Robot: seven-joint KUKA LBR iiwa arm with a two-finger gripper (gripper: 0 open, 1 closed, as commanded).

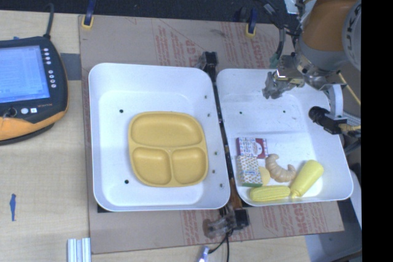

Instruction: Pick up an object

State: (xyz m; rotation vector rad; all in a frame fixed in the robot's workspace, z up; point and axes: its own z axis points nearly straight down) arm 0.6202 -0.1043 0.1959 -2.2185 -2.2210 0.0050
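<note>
Several small objects lie in the near part of the right bin (270,101): a red and white packet (251,146), a green and white packet (249,169), a tan curled piece (280,169), and two yellow corn cobs, one upright-slanted (306,177) and one lying along the front wall (269,194). My gripper (274,88) hangs over the far part of the same bin, well behind the objects and apart from them. Nothing shows between its fingers.
The left bin (110,89) holds a yellow divided plate (167,148). A tablet-like pendant (27,86) rests on the bench at the far left. Clamps (88,14) pin the cardboard sheet under the bins. The arm's body (328,21) looms over the right bin's far right corner.
</note>
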